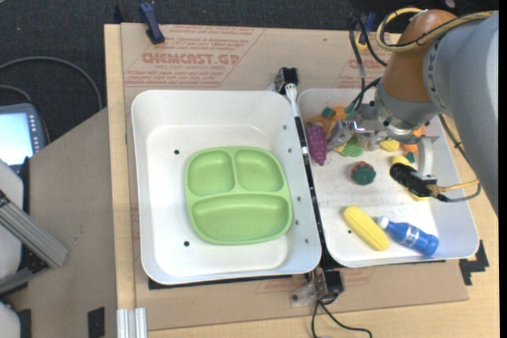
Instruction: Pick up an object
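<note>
Low over the far left part of the right bin (463, 237), hanging the fingers (354, 128) from the grey arm (467, 67) reaching in from the right. Not managing to tell clenched from released there, with the tips too small and too crowded by toys at this slant.

Finding the pickable things scattered around the fingers, all within that same bin. Spotting a purple grape bunch (317, 143) just left of the fingers, lying close to the bin's left wall. Seeing an orange piece (328, 119) just left and slightly farther back, near the grapes' top. Making out a yellow-green toy (349, 146) just on the near side of the fingers, touching or almost touching, though not telling which. Noting a small yellow piece (390, 145) just to the right of the fingers. Picking out a round green toy (364, 173) near the fingers on the near side, apart from them on bare white floor. Finding a corn cob (366, 228) well apart toward the near edge, and a blue bottle (412, 237) touching the cob's right end.

Seeing a green divided plate (237, 195) well to the left of the fingers, lying flat in the left bin (150, 170). Noting both bins resting side by side on the brown surface (198, 59).
</note>
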You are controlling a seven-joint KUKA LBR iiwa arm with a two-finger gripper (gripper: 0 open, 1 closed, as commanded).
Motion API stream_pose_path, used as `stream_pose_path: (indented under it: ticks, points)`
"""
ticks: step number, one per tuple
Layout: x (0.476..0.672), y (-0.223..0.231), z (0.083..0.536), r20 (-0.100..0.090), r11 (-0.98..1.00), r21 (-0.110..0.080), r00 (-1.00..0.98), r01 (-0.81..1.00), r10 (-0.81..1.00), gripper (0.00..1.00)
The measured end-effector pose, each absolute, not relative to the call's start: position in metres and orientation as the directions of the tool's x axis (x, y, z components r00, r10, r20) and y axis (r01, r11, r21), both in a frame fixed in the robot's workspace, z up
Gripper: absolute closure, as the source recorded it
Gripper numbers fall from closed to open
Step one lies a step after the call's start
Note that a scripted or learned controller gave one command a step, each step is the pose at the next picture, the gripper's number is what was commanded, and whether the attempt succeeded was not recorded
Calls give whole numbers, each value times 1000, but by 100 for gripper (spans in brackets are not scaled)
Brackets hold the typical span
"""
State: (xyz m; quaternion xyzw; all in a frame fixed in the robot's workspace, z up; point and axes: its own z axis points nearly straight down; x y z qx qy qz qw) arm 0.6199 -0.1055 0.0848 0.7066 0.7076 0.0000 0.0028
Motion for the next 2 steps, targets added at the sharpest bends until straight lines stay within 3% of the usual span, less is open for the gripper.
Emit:
stream_pose_path:
  ticks: [1,2]
  points:
    - [664,-94,83,-2,0,-18,0,1000,1000,0]
    - [669,-49,192,0,5,12,-5,1000,1000,0]
